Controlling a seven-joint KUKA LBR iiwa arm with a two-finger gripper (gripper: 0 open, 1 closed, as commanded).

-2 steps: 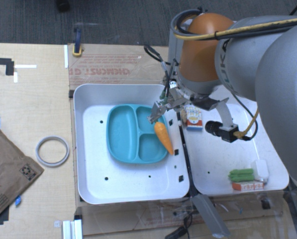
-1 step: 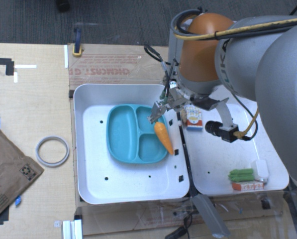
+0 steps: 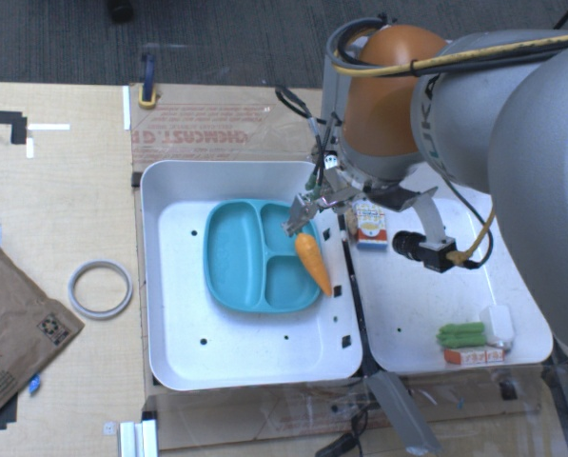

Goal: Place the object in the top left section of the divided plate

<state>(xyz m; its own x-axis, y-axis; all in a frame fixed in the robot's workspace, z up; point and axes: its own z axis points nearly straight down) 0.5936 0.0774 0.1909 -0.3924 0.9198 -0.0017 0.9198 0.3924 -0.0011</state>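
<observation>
So here's where we're at: the orange plastic carrot (image 3: 311, 263) is lying on the right-hand rim of the teal divided plate (image 3: 234, 255), which sits in the left white bin (image 3: 174, 350). Its long axis runs at a slant, fat end up near the plate's upper right edge, pointy end down and to the right, hanging over the rim toward the wall between the bins.

The two-finger gripper (image 3: 301, 219) is hovering right above the carrot's top end, just beside it or maybe touching, we honestly can't say which. We also can't tell how far apart the fingers are from this angle, the metal bits all blur together under the grey wrist, and we don't see the carrot sitting between them, so we're not calling it held.

The thing we reckon matters for the next move: the carrot lies below and slightly right of the gripper tip, while the plate section it's meant to go in is off to the left. So it's a grab first, then a carry leftward across the plate's divider. Since the carrot lies slanted, we'd guess the fingers want to close across its narrow width, not along its length.

Over in the right white bin (image 3: 398, 303) there's a small red and white carton (image 3: 370, 227), a green block (image 3: 462, 334) and a little red and white box (image 3: 474, 355), all well apart from the action.
</observation>
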